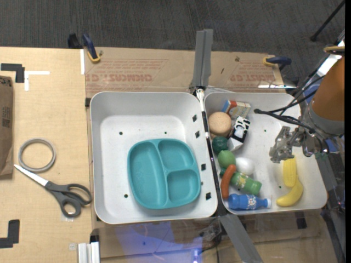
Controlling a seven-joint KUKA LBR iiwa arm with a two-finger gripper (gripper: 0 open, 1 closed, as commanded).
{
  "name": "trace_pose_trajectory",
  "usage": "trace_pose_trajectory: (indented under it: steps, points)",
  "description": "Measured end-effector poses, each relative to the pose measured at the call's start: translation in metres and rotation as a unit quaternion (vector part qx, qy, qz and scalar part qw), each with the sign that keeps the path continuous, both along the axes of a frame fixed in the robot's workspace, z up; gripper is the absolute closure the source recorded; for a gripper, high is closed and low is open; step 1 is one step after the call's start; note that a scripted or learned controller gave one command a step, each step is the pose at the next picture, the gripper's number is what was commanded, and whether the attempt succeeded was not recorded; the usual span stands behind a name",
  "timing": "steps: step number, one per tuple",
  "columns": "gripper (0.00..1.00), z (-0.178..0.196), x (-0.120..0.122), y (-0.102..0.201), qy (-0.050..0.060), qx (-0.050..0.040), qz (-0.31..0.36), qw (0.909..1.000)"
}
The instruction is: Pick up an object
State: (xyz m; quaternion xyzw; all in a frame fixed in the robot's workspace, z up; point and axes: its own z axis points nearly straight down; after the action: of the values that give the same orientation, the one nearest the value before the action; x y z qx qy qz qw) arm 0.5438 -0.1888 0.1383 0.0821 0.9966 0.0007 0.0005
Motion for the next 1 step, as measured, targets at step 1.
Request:
trace_pose_trajectory:
  steps: [1]
  points:
    - [1.00, -0.0471, -0.0661, 0.0625, 0.001, 0.0001, 0.020, 0.9998]
